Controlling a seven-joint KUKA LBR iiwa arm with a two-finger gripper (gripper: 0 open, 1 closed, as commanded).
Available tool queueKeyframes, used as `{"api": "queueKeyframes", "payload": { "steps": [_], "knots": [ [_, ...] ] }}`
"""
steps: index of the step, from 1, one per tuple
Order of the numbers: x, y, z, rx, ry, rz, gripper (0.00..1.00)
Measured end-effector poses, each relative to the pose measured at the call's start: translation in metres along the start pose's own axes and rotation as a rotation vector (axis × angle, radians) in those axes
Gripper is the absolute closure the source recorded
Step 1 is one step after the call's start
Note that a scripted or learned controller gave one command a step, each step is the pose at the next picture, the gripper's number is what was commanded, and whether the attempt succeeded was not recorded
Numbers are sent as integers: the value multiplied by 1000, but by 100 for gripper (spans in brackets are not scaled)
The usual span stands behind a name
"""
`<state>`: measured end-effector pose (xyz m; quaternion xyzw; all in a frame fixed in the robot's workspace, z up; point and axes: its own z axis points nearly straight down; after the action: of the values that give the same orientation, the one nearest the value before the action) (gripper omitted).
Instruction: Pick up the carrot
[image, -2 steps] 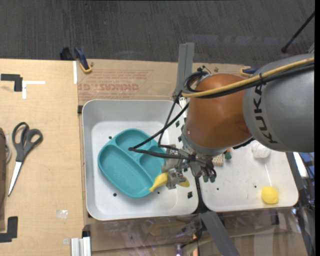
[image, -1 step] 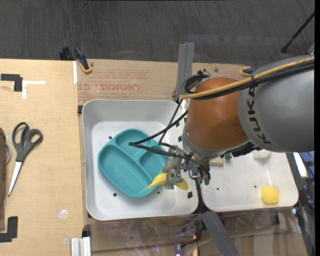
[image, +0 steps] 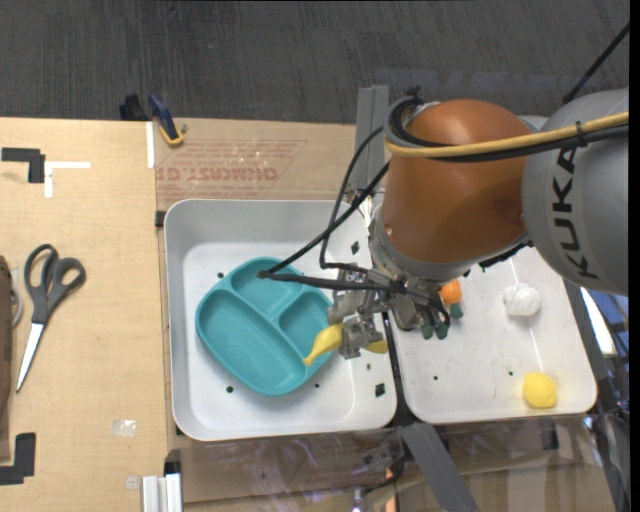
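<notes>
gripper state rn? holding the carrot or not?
Gripper: cannot be told; it sits low at the inner edge of the left bin, beside the banana. Carrot lies in the right bin, not held.

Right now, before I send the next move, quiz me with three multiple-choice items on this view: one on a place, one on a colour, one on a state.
1. Where is the divided plate?
A. left bin
B. right bin
C. cardboard

2. What colour is the plate?
A. red
B. teal
C. black

3. How do the scissors lie?
A. flat on the board left of the bins
B. inside a bin
C. on the plate

Answers: 1 A, it rests inside the left bin's walls. 2 B, its surface is teal. 3 A, they lie flat on the board, away from both bins.
</notes>
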<state>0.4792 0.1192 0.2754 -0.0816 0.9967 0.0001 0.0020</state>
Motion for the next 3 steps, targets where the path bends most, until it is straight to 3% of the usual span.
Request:
{"api": "queueKeyframes", "payload": {
  "steps": [1,2,3],
  "knots": [
    [-5,-22,30,-1,4,-361,100],
    [-6,-23,21,-1,2,-357,100],
    [1,-40,84,-2,5,-594,100]
  ]
}}
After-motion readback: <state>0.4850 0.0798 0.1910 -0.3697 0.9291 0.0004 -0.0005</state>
